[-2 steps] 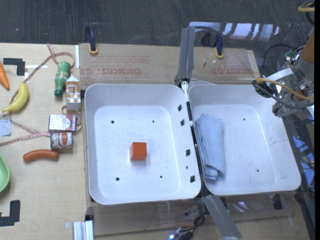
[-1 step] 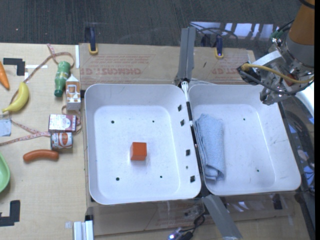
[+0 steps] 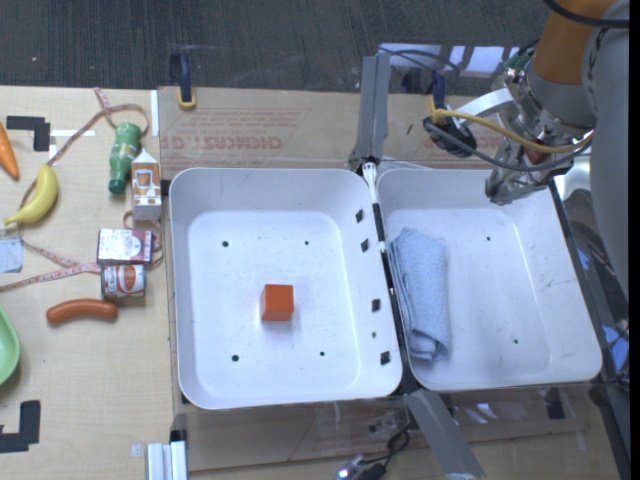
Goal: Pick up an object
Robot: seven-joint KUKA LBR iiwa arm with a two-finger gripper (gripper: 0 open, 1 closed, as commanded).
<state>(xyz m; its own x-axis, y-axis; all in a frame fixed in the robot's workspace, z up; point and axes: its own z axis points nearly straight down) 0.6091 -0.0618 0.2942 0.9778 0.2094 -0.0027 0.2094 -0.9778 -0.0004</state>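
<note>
On my screen, the far left edge of the wooden bench (image 3: 80, 388) carries an orange carrot (image 3: 8, 153), a yellow banana (image 3: 34, 196) and the rim of a green plastic plate (image 3: 6, 346). Next to these, a red sausage (image 3: 82, 312) lies near a small tin can on its side (image 3: 124, 281), with a red-and-white printed carton (image 3: 124, 245) just behind the can. A green plastic bottle (image 3: 123, 154) and a little white carton with an orange label (image 3: 146, 189) stand near the left bin's back left corner.

Moving on, the left shallow white bin (image 3: 200, 368) holds one small orange-red cube (image 3: 278, 302), sitting a little in front of the bin's centre, well apart from every wall.

Across the divider, the right shallow white bin (image 3: 560, 358) has a folded pale blue cloth (image 3: 420, 288) lying along its left wall, running from mid-bin towards the front.

At the far right, I see the grey arm with its orange band (image 3: 575, 38) hanging over the right bin's back right corner, cables looping beside it. The gripper (image 3: 512, 186) sits just above that back rim, with nothing visibly in it; I can't tell how far it is parted.
</note>
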